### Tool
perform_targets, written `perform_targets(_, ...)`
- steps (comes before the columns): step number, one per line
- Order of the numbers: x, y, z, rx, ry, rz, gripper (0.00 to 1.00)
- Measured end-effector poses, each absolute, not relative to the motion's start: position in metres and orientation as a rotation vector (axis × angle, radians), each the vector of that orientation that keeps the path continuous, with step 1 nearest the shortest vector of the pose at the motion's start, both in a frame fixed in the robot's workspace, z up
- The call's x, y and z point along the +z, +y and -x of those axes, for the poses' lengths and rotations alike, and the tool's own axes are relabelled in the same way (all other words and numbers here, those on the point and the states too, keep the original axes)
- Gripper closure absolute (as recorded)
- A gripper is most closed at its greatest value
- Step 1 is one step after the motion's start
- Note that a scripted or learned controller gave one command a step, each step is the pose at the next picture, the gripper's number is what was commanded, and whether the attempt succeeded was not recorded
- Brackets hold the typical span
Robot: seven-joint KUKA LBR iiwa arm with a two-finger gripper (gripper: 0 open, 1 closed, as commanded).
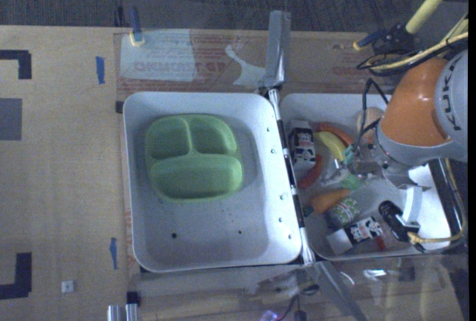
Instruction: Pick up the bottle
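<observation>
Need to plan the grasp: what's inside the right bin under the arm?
The right bin holds a clutter: a yellow banana, an orange carrot, a black-and-white carton and a small bottle. The arm covers the bin's far right part.

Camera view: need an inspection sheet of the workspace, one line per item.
Surface: wooden bench with two white bins side by side.
Job's things: small bottle lying in the right bin, near its front.
Clutter: green divided plate in the left bin; banana, orange carrot-like piece and small cartons in the right bin.
Grippers: tool low over the right bin's middle; finger state unclear.
Cables: yellow and black leads by the arm.
Surroundings: blue tape marks on the bench.
</observation>
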State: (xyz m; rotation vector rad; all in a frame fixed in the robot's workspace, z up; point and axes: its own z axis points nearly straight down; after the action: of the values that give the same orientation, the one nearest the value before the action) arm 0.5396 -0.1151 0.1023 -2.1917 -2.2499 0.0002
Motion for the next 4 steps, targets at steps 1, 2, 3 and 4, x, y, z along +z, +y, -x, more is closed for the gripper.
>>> perform_targets(1, 0.1124, -0.1158, -0.5403, -0.002, -2.249, 2.196, 1.0)
perform_targets(2, 0.1124, -0.1158, -0.5403, -0.002, -2.249, 2.196, 0.0)
perform_targets(3, 0.1223, -0.1164, -0.5409, -0.004, -2.248, 2.2, 1.0)
perform_targets(4, 0.1223, -0.1164, -0.5409, -0.004, -2.248, 2.199, 0.0)
